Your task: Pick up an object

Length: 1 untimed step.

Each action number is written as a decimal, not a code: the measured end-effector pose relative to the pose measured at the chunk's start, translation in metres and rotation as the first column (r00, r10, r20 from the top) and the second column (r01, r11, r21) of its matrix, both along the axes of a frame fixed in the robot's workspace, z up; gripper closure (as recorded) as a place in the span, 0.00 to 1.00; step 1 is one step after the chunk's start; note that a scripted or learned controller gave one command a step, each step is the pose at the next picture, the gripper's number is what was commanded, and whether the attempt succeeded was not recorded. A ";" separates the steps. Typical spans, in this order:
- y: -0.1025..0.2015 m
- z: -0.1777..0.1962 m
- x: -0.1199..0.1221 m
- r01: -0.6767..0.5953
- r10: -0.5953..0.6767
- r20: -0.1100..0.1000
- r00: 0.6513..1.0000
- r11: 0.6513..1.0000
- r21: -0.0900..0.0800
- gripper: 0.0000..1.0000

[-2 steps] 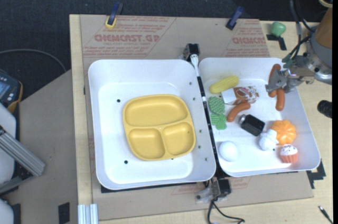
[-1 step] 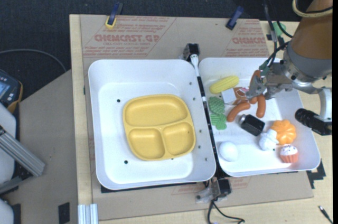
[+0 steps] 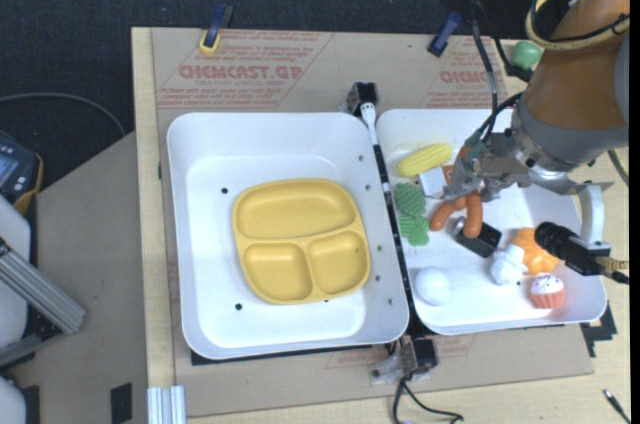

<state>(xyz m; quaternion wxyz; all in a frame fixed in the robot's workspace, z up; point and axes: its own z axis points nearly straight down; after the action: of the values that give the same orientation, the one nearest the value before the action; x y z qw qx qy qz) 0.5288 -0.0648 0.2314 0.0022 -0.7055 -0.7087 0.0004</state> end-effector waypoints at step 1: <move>0.044 -0.006 -0.030 0.000 0.000 -0.002 1.000 1.000 0.000 1.00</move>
<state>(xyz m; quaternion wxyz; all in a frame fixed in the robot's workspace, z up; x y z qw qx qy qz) 0.4992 -0.0207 0.2253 0.0028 -0.7056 -0.7086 0.0009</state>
